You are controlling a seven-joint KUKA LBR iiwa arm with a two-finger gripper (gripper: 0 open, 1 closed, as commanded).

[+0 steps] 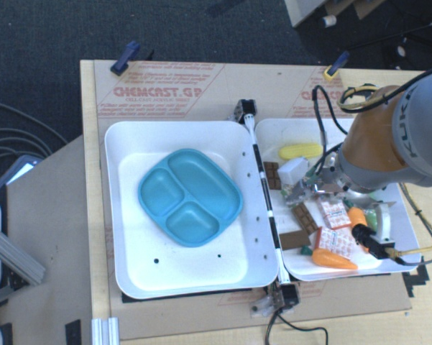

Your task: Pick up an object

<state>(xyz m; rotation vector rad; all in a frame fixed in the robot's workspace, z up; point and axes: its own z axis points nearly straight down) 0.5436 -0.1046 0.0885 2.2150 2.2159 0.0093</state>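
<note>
My gripper [307, 186] hangs low in the right bin [308, 272], near its left-centre, and the grey and orange arm comes in from the right. Just left of it lies a white block [290, 169]. A brown chocolate bar [305, 218] sits right below it. A yellow banana [300, 150] lies at the back. Two red-and-white packets [334, 213] [338, 241] and an orange carrot [335, 259] lie toward the front. I see nothing held between the gripper's tips.
The left bin [122, 214] holds a blue divided plate [190, 196]. More brown bars lie along the right bin's left wall [272, 175] and at the front [294, 239]. A small orange piece [355, 216] and a green thing [373, 218] sit under the arm.
</note>
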